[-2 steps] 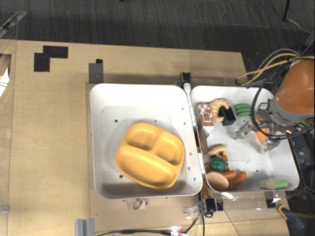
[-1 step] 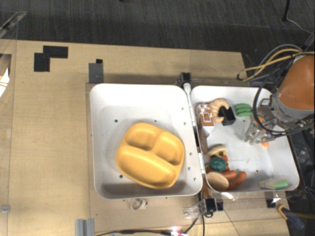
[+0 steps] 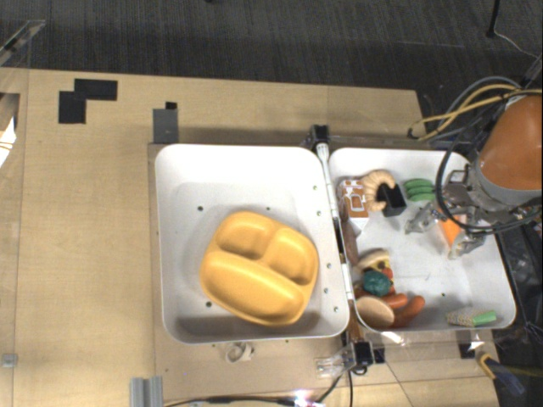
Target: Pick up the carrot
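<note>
End effector [image 3: 441, 225] — carrot [image 3: 450, 227] half-hidden

A grey arm [image 3: 501, 185] with a rounded orange band [image 3: 517, 147], yellow and black cables [image 3: 458, 113] trailing behind it.

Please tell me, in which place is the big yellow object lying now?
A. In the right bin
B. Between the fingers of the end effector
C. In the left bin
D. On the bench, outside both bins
C: the yellow object lies on the floor of the left bin, while the end effector is over the right bin.
</note>
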